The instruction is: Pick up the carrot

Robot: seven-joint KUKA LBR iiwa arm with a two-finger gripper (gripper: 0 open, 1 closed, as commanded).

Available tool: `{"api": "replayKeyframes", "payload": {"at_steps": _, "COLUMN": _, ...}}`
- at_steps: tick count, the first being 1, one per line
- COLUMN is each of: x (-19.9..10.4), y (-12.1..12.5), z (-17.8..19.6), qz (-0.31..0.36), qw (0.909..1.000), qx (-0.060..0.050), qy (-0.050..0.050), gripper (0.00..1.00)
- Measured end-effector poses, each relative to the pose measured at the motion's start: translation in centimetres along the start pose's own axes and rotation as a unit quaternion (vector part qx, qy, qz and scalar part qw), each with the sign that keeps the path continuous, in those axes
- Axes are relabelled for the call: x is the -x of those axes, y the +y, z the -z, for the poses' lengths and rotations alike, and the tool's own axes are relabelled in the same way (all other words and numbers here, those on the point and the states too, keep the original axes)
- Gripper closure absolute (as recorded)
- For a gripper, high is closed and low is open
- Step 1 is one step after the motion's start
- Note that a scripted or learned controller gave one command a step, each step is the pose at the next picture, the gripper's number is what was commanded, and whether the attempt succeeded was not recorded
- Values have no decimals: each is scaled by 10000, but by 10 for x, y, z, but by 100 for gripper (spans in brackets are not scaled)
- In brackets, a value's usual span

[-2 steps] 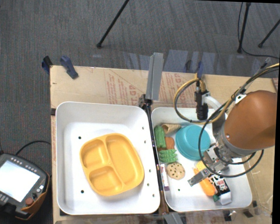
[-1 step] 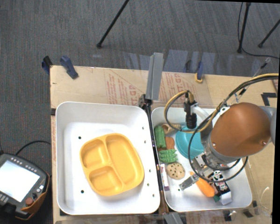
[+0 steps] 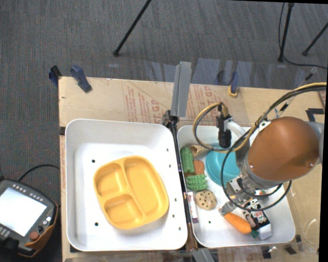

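The carrot is orange with a small green tip and lies flat near the front of the right bin. My gripper hangs from the orange-banded wrist directly over the carrot's far side, very close to it or touching it. The wrist and cables hide much of the bin's middle and right.
A yellow divided plate sits in the left bin. On the right bin's left side are a cookie, a green pea pod, a green cucumber and a teal bowl. A divider wall separates the bins.
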State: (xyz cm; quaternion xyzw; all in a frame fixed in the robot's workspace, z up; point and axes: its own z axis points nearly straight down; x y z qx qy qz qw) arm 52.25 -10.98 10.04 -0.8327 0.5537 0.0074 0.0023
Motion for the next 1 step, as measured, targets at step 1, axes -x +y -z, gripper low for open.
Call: {"api": "replayKeyframes", "payload": {"at_steps": 1, "x": 53, "y": 13, "z": 87, "qz": -725, "qw": 9973, "qx": -36, "qy": 58, "gripper": 100}}
